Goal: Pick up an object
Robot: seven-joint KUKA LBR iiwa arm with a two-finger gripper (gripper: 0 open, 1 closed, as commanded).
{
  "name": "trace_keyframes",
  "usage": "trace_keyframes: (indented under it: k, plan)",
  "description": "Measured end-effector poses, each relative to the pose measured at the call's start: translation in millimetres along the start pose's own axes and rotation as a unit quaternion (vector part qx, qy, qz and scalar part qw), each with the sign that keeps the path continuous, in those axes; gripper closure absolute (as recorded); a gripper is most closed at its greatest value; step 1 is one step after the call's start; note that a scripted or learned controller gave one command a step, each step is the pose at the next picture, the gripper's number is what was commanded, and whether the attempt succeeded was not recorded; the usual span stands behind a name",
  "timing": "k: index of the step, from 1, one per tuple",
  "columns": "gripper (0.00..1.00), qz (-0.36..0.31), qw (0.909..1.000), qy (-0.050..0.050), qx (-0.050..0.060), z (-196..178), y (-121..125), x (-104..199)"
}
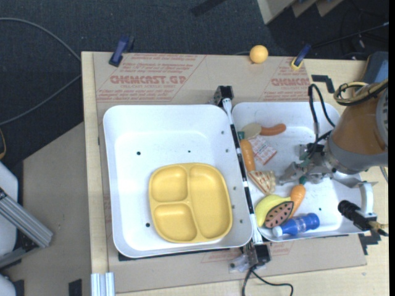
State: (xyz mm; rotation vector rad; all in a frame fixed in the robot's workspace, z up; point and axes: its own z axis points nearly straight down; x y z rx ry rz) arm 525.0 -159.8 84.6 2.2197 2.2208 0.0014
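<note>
Camera view puts my gripper (pixel 302 172) low in the right bin (pixel 321 117), right of centre in the frame, just above the orange carrot (pixel 297 196). Whether it grips anything I cannot tell. Nothing is lifted yet; the pick remains.

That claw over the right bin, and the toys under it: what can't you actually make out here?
- Claw: small and blurred in the camera view; open or shut is unclear.
- Carrot: top hidden beneath the claw; contact unclear.
- Small packet: print too tiny to read.
- Right bin: far side covered by the arm.
</note>
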Motion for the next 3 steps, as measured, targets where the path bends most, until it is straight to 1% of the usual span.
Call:
trace_keyframes:
  k: [1, 2, 3]
  plan:
    - [0.00, 0.000, 1.0000, 0.001, 0.002, 0, -22, 15]
    - [1.00, 0.001, 1.0000, 0.000, 0.001, -10, -21, 15]
    - [1.00, -0.001, 1.0000, 0.001, -0.001, -152, -24, 112]
